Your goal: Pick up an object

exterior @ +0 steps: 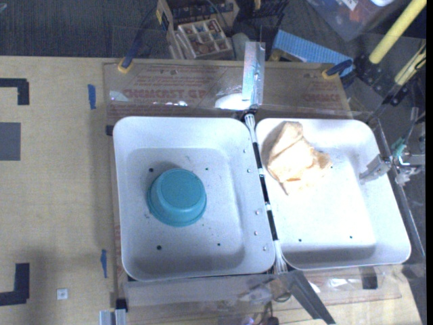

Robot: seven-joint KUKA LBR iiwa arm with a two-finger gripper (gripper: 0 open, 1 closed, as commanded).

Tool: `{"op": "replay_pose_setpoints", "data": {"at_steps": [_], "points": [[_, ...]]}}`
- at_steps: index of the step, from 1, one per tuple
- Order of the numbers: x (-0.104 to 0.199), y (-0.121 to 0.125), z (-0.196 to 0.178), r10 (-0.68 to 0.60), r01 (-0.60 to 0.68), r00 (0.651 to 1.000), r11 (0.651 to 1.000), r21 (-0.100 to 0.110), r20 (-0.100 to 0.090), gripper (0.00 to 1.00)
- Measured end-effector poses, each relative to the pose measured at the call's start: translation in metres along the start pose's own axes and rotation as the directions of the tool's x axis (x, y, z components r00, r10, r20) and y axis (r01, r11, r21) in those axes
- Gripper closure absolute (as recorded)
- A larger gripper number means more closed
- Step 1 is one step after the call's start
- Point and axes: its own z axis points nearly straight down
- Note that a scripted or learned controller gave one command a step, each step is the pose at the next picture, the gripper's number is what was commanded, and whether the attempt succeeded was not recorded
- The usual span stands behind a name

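One blue bowl [177,196], one tan object [293,158]

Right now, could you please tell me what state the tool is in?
Tool: at the right bin's right edge, away from the tan object; open or closed cannot be told.

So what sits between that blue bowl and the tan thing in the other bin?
The camera view shows bare white floor of the left bin, then the two bins' touching rims, between the bowl and the tan thing.
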Motion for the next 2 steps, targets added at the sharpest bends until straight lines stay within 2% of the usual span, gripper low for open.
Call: {"op": "replay_pose_setpoints", "data": {"at_steps": [1, 2], "points": [[0.081, 0.067, 0.103, -0.076, 0.076, 0.997, 0.997, 0.001, 0.000, 0.00], [0.121, 0.106, 0.126, -0.448, 0.448, 0.894, 0.894, -0.010, 0.010, 0.00]]}}
